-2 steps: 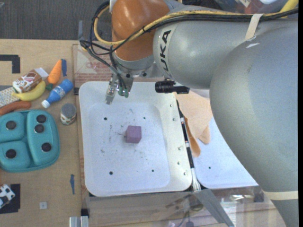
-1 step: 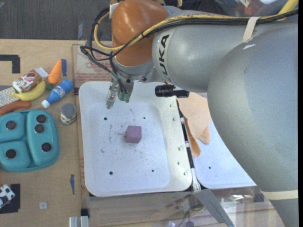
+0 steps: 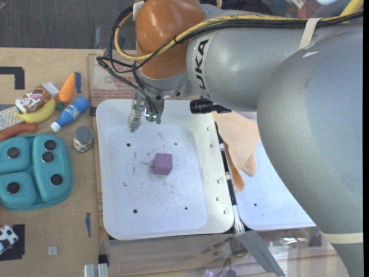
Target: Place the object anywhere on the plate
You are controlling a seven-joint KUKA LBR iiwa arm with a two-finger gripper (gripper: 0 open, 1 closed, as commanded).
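A small purple cube (image 3: 162,164) lies near the middle of the left white bin (image 3: 115,212). My gripper (image 3: 145,119) hangs over the bin's far part, up and to the left of the cube and apart from it. It is open, and nothing sits between its fingers (image 3: 134,120). A flat peach-coloured thing (image 3: 243,142), which may be the plate, lies at the left side of the right bin (image 3: 271,212). The grey arm covers most of it.
On the bench left of the bins lie a teal tray (image 3: 34,169), a small can (image 3: 83,138), a blue bottle (image 3: 70,113), a toy carrot (image 3: 68,87), a banana (image 3: 36,113) and a sausage (image 3: 17,131). The arm spans the right bin.
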